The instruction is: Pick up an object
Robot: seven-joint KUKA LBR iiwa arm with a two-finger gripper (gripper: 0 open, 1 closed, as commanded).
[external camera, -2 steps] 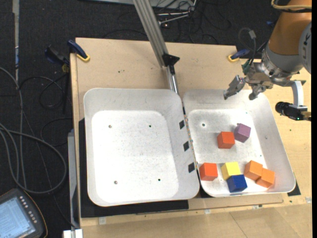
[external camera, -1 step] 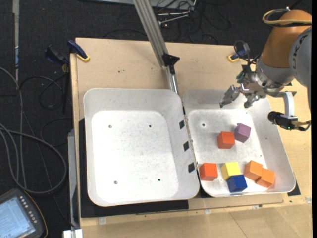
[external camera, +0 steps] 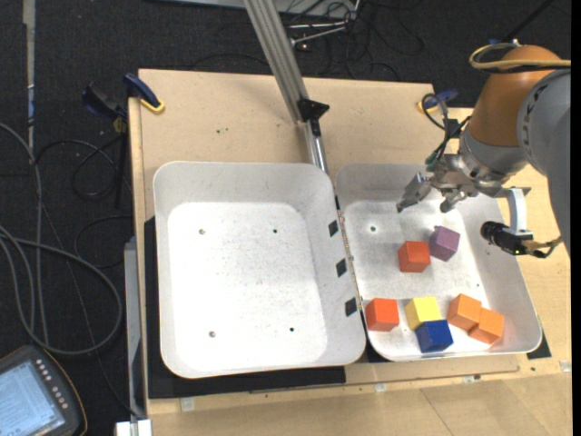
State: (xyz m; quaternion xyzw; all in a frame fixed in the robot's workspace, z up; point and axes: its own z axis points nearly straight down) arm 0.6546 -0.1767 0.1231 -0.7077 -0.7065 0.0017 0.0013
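Blocks of seven are gathered in the white bin on the view's right (external camera: 379, 260), all toward its near half. The gripper (external camera: 428, 199) is held over the far part of that bin, its two fingers spread apart with nothing between them. Nearest to it are the purple block (external camera: 445, 242) and the red block (external camera: 414, 256), set just beside each other and almost touching, with bare bin floor around them on the other sides. Nearer the front wall, an orange block (external camera: 382, 313), a yellow block (external camera: 422, 310) and a blue block (external camera: 435, 335) are packed closely, the blue one pressed against the yellow one's front corner. Two further orange blocks (external camera: 477, 318) are seen touching at the front right, in a line slanted toward the bin's corner. Every block appears roughly cubic, so no long axis can be made out; the purple one is turned at a slant to the bin walls. The other white bin (external camera: 236, 262) adjoins on the view's left, and a metal pole (external camera: 277, 48) is slanted across the bench (external camera: 227, 116) behind both.
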